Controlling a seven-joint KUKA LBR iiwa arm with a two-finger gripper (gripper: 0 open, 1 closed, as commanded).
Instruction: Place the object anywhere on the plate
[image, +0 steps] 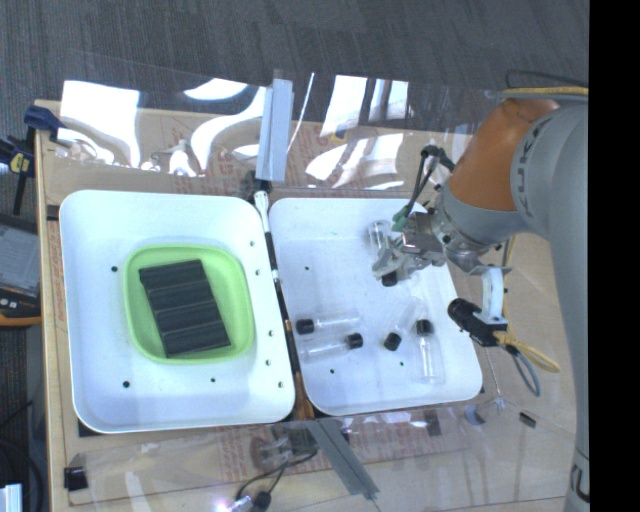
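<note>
Reaching in from the right, the arm (530, 170) positions the end effector (392, 262) over the right bin (340, 395); its state cannot be told; clear vials (328, 325) lie below it; the green plate (136, 300), carrying a black block (185, 306), occupies the left bin (90, 400).

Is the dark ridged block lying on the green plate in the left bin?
Yes, the dark ridged block lies flat inside the green plate, which sits in the left bin.
</note>
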